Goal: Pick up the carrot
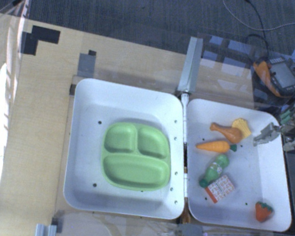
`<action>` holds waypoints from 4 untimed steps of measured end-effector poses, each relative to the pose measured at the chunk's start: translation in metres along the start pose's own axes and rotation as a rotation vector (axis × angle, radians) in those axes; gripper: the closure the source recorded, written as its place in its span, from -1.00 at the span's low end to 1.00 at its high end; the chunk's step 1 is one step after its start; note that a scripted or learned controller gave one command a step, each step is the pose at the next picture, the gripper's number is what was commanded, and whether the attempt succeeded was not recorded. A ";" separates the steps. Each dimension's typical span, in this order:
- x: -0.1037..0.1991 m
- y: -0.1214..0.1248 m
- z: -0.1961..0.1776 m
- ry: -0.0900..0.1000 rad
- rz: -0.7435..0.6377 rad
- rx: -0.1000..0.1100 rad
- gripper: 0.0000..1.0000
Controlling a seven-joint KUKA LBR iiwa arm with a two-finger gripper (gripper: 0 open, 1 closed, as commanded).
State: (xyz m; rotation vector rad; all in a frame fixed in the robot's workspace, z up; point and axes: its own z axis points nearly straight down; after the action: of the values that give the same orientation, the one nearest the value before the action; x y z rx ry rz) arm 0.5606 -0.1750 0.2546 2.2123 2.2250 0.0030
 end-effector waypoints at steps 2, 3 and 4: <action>0.014 0.091 0.168 0.000 0.073 -0.003 -1.00; 0.015 0.089 0.157 -0.001 0.067 0.005 1.00; 0.036 0.043 0.165 0.000 0.188 -0.008 1.00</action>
State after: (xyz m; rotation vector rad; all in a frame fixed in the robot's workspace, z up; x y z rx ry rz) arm 0.6037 -0.1389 0.0899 2.4072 2.0042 0.0119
